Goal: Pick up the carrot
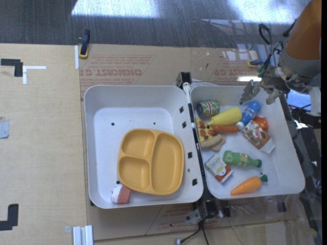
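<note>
Tool (pixel 257 87) hangs over far right corner of right bin (pixel 294 152); cannot tell its state; nothing seen held; blue bottle (pixel 249 112) and yellow bottle (pixel 227 116) just below it; green bottle (pixel 241 160) and small carton (pixel 219 168) lie mid-bin; carrot (pixel 247 185) well apart from tool, at near edge of same bin, lying flat, green cap toward right; looks light, stiff, smooth plastic, likely slippery; tapered, so best gripped across thick end near cap; yellow plate (pixel 152 161) sits in left bin (pixel 97 137).
</note>
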`<state>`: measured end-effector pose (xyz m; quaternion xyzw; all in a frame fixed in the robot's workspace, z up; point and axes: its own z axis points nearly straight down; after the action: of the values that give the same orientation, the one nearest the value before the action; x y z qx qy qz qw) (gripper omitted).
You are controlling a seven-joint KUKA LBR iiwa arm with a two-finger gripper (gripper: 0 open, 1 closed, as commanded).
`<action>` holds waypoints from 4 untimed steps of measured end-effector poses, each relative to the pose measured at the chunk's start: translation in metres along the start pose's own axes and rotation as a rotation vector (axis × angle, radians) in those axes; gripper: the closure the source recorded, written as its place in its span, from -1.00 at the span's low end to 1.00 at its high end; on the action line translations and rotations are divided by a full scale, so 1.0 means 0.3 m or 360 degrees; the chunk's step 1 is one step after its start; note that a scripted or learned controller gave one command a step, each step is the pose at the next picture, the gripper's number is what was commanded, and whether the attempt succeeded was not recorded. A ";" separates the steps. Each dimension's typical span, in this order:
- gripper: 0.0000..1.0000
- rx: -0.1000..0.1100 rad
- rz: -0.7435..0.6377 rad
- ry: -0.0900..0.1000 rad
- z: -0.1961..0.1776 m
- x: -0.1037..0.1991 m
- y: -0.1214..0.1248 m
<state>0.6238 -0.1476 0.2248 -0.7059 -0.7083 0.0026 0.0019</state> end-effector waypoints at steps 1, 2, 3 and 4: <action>-1.00 -0.0011 0.0093 -0.0007 -0.527 -0.214 -0.138; -1.00 -0.0005 0.0291 0.0000 0.074 -0.231 -0.331; -1.00 -0.0009 -0.0030 0.0001 0.104 -0.213 -0.483; -1.00 -0.0010 -0.0604 0.0000 0.233 -0.247 -0.484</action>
<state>0.4786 -0.2221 0.1558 -0.5595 -0.8288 0.0001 0.0001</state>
